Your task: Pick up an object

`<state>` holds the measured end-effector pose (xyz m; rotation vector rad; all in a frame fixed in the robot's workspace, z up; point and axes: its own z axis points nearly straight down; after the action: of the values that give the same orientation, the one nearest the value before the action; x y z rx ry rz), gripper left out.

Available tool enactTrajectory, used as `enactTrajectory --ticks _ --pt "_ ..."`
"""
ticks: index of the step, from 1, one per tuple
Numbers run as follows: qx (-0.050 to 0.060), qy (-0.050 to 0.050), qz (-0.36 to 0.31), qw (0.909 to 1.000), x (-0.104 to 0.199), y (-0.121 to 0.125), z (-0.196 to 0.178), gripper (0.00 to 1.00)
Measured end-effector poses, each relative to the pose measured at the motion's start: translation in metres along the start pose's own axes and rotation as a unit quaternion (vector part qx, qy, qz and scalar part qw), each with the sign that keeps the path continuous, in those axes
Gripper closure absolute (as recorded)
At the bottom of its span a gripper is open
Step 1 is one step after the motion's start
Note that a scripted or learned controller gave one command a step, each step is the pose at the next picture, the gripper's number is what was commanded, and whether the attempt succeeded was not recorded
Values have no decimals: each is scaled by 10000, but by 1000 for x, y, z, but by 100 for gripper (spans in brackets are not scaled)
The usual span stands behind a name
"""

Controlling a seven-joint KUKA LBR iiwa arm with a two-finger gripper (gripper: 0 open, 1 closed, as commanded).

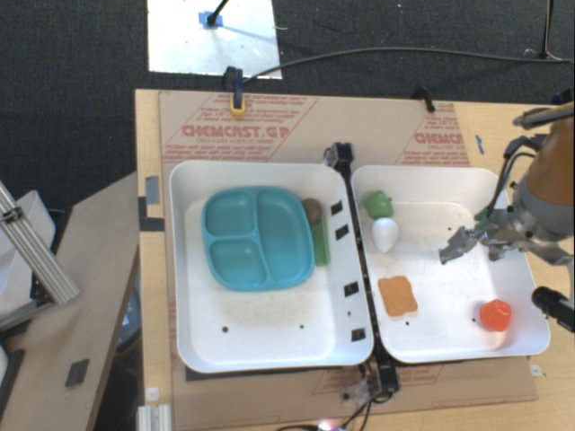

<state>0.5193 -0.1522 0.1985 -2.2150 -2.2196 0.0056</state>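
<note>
The arm's two-finger gripper hangs over the right-hand shallow white plastic bin, toward its right side. How far the jaws stand apart cannot be told at this resolution; nothing is seen between them.

Candidate objects in the right bin: a small green rounded item near the back left corner; a smooth white egg-shaped object just in front of it; a flat orange slab with rounded corners, resembling toast, lying near the front left; and a glossy red-orange rounded object, tomato-like, near the front right corner. All four lie apart from the gripper and from each other, save the green and white pair, which sit close.

The left-hand bin carries a teal compartmented plastic tray, with a green strip-like item and a small brown object against its right edge.

Assessment: the task appears to be at the approach stage, with no object secured. The next move calls for choosing a target, centring the jaws above it, and descending. The rounded items are likely to roll or slip; the flat slab offers little height to grip.
</note>
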Motion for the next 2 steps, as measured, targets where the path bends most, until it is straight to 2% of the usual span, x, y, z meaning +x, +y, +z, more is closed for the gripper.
enactTrajectory --ticks 1,2 --pt "-39 -8 -8 10000 0 2 -3 0" --pt "-13 -3 5 10000 -3 -5 56 0"
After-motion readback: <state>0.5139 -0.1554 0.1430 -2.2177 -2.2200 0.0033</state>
